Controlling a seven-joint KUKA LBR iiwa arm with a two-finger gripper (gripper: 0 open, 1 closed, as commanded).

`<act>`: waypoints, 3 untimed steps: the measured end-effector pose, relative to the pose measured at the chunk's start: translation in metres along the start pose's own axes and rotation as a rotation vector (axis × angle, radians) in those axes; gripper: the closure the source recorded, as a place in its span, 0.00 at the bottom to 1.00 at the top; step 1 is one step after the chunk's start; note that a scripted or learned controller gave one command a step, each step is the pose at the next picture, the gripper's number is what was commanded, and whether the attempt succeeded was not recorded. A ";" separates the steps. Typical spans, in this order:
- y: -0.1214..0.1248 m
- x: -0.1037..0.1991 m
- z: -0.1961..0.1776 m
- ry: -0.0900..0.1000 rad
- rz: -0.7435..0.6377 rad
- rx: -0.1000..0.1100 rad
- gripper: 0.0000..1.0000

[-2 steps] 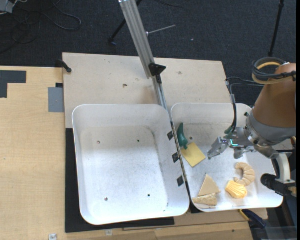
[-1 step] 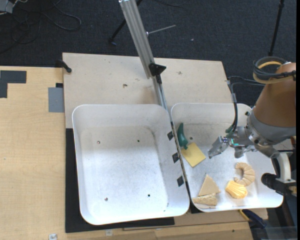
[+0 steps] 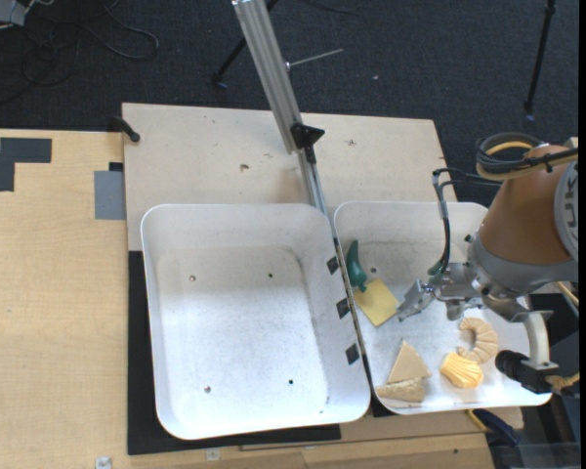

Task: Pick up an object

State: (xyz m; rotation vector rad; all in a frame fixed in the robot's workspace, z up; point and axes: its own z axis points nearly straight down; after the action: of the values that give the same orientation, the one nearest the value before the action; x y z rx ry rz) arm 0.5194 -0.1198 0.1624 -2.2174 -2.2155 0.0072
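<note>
My gripper (image 3: 415,303) hangs low over the right bin (image 3: 400,225), its fingers apart with nothing between them. Just left of the fingertips lies a flat yellow piece (image 3: 379,303), and a green object (image 3: 354,265) leans against the bin's left wall. A tan wedge (image 3: 407,364) rests on a beige slice (image 3: 402,390) near the bin's front edge. A yellow ridged object (image 3: 461,369) and a tan ring-shaped item (image 3: 481,338) lie at the front right, below the wrist.
The left bin (image 3: 166,262) sits beside the right one, with a divider with black clips (image 3: 342,306) between them. A slanted metal rail (image 3: 273,76) rises behind the bins. Cables (image 3: 503,149) lie at the right.
</note>
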 end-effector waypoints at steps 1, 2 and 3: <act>-0.002 0.002 0.065 0.001 0.000 0.002 0.00; -0.002 0.001 0.069 -0.001 0.004 -0.006 0.00; -0.002 0.000 0.059 0.001 0.010 -0.005 1.00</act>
State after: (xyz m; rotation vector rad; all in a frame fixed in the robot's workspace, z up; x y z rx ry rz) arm 0.5166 -0.1197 0.1031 -2.2311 -2.2062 0.0004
